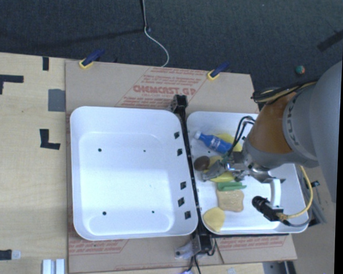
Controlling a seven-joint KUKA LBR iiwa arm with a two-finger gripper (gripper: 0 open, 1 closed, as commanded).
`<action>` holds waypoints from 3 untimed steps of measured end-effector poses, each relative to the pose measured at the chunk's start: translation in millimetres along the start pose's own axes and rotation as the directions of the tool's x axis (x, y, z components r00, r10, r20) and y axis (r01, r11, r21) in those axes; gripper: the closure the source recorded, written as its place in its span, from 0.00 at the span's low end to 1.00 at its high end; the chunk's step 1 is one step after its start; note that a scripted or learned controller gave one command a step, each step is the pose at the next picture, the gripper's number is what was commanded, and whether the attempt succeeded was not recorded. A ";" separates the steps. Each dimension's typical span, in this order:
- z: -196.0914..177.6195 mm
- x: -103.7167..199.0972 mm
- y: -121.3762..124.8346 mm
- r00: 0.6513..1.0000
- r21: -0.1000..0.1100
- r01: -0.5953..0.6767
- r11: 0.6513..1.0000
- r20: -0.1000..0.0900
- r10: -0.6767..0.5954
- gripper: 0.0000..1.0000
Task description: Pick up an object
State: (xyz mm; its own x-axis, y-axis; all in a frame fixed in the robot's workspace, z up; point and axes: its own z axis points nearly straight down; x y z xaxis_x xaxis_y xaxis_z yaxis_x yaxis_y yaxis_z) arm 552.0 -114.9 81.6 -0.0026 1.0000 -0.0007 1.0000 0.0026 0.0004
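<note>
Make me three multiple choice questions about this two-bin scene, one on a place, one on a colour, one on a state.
1. Where do the objects lie?
A. left bin
B. right bin
C. on the cardboard

2. What colour is the bottle?
A. blue
B. red
C. black

3. Where is the gripper?
A. over the right bin's pile
B. over the left bin
C. off the bench

Answers:
1 B, the small things lie in the right bin.
2 A, the bottle is blue.
3 A, the gripper sits over the pile by the tan block.

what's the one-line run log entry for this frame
arm: over right bin | gripper: low among clutter | nearest: yellow item, blue bottle | grasp: unconfirmed | left bin: untouched
</note>
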 end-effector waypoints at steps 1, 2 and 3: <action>-12.7 1.0 -2.2 1.000 0.002 0.000 1.000 -0.001 0.000 1.00; -1.9 21.1 30.3 1.000 0.001 0.002 1.000 -0.001 -0.002 1.00; -152.3 52.8 110.2 1.000 -0.020 0.005 1.000 0.001 -0.005 1.00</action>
State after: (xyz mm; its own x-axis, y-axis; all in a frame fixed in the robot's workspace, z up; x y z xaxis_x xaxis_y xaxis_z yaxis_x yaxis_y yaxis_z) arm 662.0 -61.7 234.0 -0.0078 1.0000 -0.0016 0.9998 0.0078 0.0204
